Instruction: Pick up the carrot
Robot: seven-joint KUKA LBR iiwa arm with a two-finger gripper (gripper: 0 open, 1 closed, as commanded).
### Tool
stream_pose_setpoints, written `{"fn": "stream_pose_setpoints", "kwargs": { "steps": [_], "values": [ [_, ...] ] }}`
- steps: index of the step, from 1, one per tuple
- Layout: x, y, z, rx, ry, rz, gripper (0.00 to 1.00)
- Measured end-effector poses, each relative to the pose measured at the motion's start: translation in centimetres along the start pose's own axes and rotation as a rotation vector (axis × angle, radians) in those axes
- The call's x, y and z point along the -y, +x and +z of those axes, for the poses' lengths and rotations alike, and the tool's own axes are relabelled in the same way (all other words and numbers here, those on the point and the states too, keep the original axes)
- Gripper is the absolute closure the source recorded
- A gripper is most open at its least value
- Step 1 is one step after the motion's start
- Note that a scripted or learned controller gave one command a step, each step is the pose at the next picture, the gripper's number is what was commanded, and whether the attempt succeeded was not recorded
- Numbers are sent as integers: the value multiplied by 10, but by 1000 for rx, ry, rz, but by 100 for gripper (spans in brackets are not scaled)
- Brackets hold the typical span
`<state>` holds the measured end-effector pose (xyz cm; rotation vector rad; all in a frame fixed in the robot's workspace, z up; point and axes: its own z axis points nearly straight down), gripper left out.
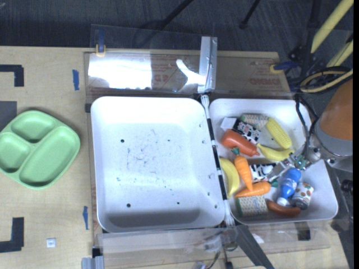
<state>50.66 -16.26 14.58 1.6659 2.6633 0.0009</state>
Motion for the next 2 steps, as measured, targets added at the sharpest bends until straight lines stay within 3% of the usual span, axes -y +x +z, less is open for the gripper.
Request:
{"fn": "stream_pose_setpoints", "kwargs": {
  "steps": [1, 2],
  "values": [
    [-37, 22, -28, 2, 0, 534, 0],
    [-25, 78, -38, -2, 3, 278, 0]
  ]
}}
